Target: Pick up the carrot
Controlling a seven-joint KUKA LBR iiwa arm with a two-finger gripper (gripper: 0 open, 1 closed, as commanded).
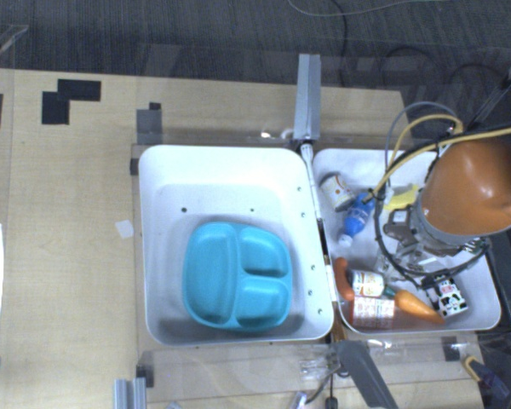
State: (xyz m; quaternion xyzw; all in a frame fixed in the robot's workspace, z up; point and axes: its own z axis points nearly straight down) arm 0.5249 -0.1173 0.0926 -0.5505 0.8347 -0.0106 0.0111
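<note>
While the arm (477, 190) hangs over the right bin (491, 313), its orange band and cable loops block the wrist from above, so the gripper state is a cannot-tell from this angle.

Carrot (416, 305) lies flat on the bin floor at roughly 6 o'clock of that bin, thick end at about 9 o'clock, tip tapering toward 3. Judging by the pose, it just settled where the clutter let it: nothing props it.

Neighbours are tight:
- small can (374, 311) touching or just beside the carrot's thick end, at its 9 o'clock
- small jar (368, 284) just above the can, at the carrot's 10 o'clock
- red piece (344, 279) at the bin's left wall, 9 o'clock of the jar
- black-and-white box (449, 296) at the carrot's 2 o'clock, near the tip
- blue bottle (355, 220) well apart, toward the bin's 11 o'clock corner

Left bin (157, 186) carries a blue divided tray (237, 273), sitting toward its 6 o'clock side; not relevant to the pick.

My read: arm sits about 12 o'clock of the carrot, so approach looks under way, grasp not confirmed. Best bet would be fingers closing across the carrot's short axis at mid-length, where neither can nor box crowds it. Risk: tapered smooth body slipping out, or a finger landing on the can.
</note>
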